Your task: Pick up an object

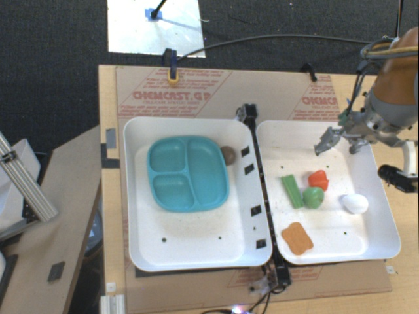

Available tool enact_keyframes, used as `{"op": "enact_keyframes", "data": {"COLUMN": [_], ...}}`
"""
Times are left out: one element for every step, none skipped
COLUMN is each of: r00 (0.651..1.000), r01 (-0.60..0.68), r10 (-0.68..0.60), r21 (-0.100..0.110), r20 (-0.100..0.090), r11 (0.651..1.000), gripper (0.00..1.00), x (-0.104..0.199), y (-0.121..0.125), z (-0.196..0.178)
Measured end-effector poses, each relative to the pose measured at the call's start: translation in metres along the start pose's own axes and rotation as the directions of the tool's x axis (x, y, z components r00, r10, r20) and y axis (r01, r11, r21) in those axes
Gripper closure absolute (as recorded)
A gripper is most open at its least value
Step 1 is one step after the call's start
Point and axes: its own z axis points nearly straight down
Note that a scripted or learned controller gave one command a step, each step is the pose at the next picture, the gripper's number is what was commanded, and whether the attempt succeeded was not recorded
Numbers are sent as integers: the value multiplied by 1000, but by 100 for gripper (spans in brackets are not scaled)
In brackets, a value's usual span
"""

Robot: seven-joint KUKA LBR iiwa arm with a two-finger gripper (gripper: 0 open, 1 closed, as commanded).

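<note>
The gripper (340, 139) hangs over the upper part of the right bin (376, 195), fingers (324, 144) apart and clamped on nothing. Below them, well apart, lie a red piece (319, 178), a green ball (313, 197), a green stick (291, 191), a white egg (355, 203) and an orange slab (297, 238). The left bin (141, 241) holds a teal divided tray (188, 174) and a small brown lump (228, 154) beside it.

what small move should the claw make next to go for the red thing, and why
Probably shift the claw toward the camera, then lower it. It hangs over bare floor at the far side of the right bin, holding nothing, while the red object sits nearer the camera beside the green ball, so it isn't yet above it.
</note>
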Motion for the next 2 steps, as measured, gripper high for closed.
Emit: {"op": "enact_keyframes", "data": {"r00": [1000, 1000], "r01": [2, 0], "r10": [-2, 0], "r21": [-11, -7], "r20": [2, 1], "r11": [1000, 1000], "gripper": [0, 0], "x": [0, 4], "y": [3, -4], "z": [-6, 53]}}
